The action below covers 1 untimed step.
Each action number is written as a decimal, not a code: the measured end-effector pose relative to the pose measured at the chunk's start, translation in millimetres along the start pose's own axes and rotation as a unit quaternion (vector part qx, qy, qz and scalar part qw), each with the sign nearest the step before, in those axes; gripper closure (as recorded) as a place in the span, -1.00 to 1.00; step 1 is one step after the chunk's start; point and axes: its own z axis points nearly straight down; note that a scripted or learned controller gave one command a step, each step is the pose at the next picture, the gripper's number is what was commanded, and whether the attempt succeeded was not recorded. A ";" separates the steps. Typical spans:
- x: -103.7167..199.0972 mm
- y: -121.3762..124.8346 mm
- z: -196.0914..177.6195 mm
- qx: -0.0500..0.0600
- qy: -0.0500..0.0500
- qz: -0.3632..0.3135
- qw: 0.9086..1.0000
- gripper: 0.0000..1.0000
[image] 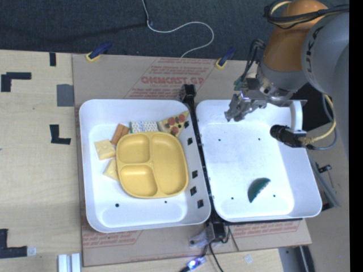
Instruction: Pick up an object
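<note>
The gripper (237, 110) hangs over the upper left corner of the right bin (295, 208); whether it is open or closed cannot be told, and nothing shows in its grasp. A dark green object (258, 188) lies well apart, toward that bin's lower right. The left bin (93, 208) holds a yellow divided plate (152, 164) among small pieces.

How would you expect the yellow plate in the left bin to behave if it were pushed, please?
The plate looks like stiff, light moulded plastic, so it would probably slide rather than bend. It rests partly on small items, so it may rock or drag them along.
</note>
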 end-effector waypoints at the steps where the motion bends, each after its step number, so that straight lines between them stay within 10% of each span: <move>1: 30.5 10.3 5.0 0.001 -0.001 0.001 1.000 1.00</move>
